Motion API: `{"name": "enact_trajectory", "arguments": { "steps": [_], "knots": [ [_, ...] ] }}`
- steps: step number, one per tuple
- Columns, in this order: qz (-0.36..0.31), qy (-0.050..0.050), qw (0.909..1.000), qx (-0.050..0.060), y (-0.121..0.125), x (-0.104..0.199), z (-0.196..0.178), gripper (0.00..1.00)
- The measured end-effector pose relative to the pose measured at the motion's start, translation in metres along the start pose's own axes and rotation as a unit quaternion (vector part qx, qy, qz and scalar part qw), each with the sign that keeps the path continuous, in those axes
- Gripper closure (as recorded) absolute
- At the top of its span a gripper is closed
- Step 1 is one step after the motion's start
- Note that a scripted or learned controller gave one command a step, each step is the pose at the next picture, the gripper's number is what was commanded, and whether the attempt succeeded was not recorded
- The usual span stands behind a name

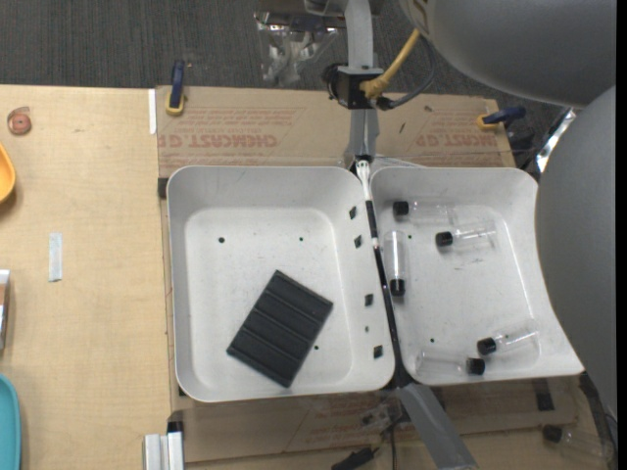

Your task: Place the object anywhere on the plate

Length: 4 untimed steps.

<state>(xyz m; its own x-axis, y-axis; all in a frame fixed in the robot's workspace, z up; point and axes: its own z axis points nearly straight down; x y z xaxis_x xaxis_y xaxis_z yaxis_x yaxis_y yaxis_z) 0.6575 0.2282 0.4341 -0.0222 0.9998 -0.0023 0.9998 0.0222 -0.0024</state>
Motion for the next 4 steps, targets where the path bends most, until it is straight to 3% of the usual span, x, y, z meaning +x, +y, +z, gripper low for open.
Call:
{"name": "enact_trajectory", "arguments": {
  "steps": [4],
  "knots": [
    [0.002, -0.007, 1.0, 0.006, 0.004, -0.003, -0.027, 1.0]
  ]
}}
